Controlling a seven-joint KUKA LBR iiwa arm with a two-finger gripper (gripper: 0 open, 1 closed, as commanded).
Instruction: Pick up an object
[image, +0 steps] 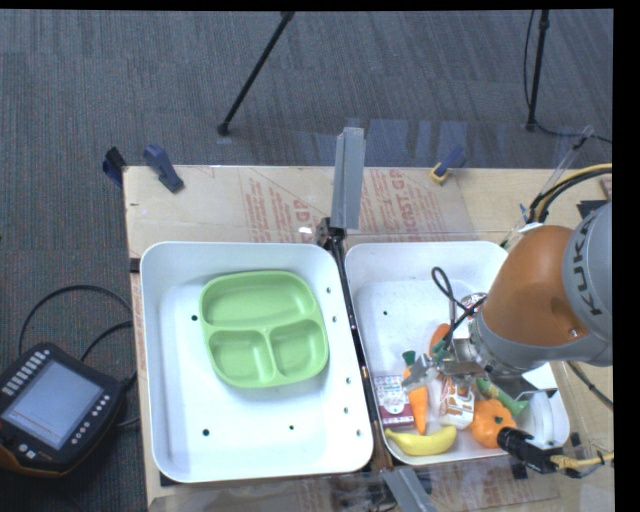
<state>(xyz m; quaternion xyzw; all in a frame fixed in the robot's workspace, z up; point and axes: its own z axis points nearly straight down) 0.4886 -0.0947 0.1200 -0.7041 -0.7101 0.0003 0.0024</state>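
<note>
Orange-banded arm (545, 290), lettered "KU" at its edge, hangs over the right bin (400, 265). Its gripper (452, 362) sits among toy food beside a carrot (419, 405) and above a banana (425, 441). Left of that bin lies a green divided plate (265, 327).

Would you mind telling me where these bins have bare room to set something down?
Left bin: bare floor rings the green divided plate, widest below it. Right bin: its upper left floor, near the black cable loop, is free. The lower half is crowded around the banana and carrot.
</note>
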